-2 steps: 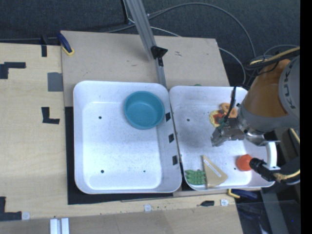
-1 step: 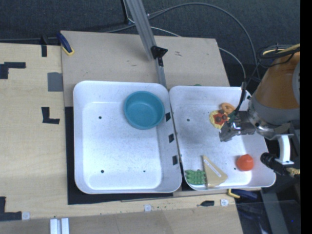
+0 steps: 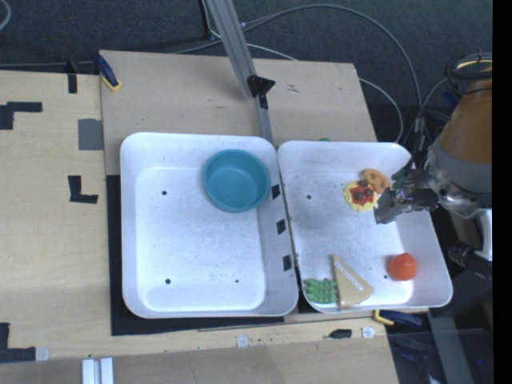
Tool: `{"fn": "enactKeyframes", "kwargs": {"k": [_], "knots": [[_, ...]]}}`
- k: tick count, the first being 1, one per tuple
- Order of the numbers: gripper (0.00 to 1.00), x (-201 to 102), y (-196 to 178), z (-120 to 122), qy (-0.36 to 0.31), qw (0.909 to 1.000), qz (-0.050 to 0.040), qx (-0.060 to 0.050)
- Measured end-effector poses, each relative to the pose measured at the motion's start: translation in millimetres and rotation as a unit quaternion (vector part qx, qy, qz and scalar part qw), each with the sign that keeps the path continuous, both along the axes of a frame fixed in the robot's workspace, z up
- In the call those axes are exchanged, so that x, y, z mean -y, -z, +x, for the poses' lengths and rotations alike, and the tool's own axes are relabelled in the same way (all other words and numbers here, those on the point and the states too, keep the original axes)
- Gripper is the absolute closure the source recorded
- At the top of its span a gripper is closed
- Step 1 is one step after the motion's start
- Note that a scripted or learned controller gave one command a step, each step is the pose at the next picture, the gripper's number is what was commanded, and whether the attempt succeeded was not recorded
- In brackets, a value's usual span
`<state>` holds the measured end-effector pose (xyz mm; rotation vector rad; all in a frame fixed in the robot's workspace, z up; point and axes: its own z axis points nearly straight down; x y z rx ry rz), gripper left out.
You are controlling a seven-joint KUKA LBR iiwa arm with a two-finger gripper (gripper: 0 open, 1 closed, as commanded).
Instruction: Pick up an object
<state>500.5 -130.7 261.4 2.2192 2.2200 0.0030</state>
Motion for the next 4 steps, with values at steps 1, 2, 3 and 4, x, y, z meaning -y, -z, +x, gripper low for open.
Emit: {"fn": "enactKeyframes", "kwargs": {"k": [1, 2, 3, 4], "knots": [[1.0, -55, 11, 11, -0.001, 1.0, 0.0006, -0.002], [1.0, -96, 14, 24, -0.001, 1.0, 0.0006, -0.002], [1.0, -144, 30, 45, -0.001, 1.0, 0.0004, -0.003], [1.0, -192, 41, 69, -0.001, 1.0, 0.0005, -0.003]]}}
